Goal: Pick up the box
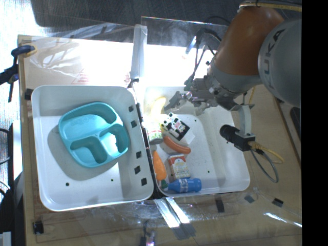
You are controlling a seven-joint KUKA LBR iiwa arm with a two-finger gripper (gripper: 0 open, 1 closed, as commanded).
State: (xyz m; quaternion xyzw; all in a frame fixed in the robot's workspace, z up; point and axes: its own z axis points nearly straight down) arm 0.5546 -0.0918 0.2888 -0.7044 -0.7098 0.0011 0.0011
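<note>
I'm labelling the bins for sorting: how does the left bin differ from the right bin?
The left bin holds one teal divided plate; the right bin holds a cluster of small items, among them a carrot and a blue bottle. The arm reaches over the right bin, not the left. Both are shallow and white.

Bright glare washes over the wooden bench (36, 65) beneath a dark grey floor (102, 1).

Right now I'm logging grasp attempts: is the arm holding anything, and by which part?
It cannot be told. The gripper hangs over the right bin's far end, and nothing is seen in it; the box lies in the bin.
</note>
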